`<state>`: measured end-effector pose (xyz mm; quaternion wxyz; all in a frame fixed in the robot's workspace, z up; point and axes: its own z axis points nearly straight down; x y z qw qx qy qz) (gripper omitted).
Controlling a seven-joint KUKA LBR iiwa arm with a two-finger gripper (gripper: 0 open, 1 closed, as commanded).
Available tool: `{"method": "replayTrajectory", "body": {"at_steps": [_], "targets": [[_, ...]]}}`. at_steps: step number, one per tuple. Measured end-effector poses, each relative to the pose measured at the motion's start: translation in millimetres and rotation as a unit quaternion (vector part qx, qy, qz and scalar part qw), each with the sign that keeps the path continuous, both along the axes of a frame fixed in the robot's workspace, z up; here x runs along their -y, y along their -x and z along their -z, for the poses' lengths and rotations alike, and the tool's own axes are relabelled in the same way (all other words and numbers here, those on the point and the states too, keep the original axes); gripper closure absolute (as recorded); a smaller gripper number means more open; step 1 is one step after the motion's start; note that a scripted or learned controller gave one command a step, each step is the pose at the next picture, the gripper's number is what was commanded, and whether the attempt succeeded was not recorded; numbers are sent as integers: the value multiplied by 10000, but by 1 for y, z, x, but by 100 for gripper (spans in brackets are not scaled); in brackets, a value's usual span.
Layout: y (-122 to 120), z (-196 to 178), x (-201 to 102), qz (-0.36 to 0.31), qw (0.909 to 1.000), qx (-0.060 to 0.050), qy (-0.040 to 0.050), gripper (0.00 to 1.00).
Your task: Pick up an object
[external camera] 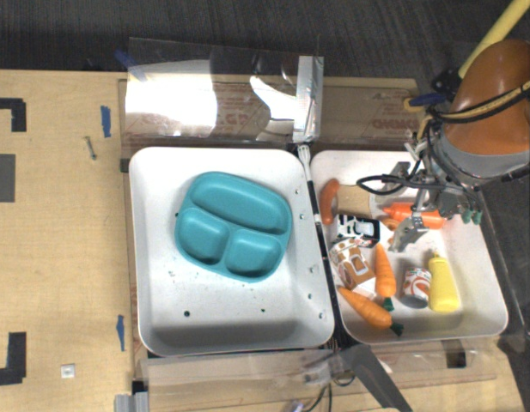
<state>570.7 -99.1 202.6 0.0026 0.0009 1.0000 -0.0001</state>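
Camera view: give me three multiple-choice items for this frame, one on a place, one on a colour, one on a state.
1. Where does the teal tray lie?
A. left bin
B. right bin
C. on the bench outside both bins

2. What colour is the bottle in the right bin?
A. green
B. yellow
C. blue

3. How does the gripper stand?
A. over the left bin
B. low over the right bin's clutter
C. out past the bench

Key: 1 A, the tray sits mid left bin. 2 B, the bottle is plainly yellow. 3 B, the gripper hangs among the toys near the carrot.
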Motion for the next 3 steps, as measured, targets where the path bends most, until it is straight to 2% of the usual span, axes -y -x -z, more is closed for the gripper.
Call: {"method": "replayTrajectory", "body": {"at_steps": [1, 2, 3], "targets": [[-13, 113, 56, 436, 9990, 49, 9, 0], [-16, 100, 55, 424, 9990, 103, 19, 100], [-75, -47, 81, 436, 9990, 70, 15, 100]]}}
